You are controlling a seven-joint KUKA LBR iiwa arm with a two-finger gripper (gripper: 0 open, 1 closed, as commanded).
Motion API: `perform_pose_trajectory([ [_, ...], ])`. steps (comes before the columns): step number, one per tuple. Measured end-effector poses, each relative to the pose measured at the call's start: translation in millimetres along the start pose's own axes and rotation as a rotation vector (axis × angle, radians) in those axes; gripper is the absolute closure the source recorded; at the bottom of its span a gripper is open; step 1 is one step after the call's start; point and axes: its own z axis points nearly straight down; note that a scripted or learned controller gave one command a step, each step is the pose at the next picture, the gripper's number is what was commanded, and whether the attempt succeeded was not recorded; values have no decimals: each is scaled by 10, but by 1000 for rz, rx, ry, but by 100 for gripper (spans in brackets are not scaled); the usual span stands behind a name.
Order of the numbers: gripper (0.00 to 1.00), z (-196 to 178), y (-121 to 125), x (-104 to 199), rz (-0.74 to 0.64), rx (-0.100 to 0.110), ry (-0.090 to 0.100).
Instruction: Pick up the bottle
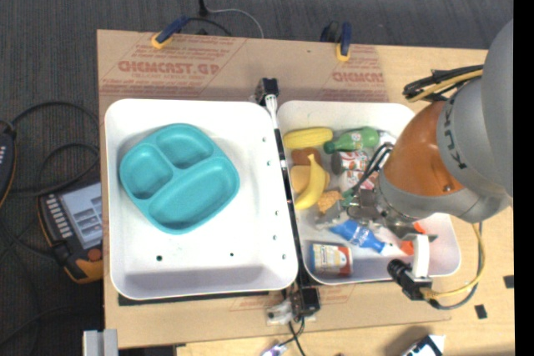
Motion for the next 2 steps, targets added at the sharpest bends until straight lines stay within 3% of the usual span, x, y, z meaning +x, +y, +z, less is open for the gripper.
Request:
perform_pose_trajectory([
  [1,0,0,1,15,250,0,1],
  [2,100,-112,29,17,248,-8,1],
])
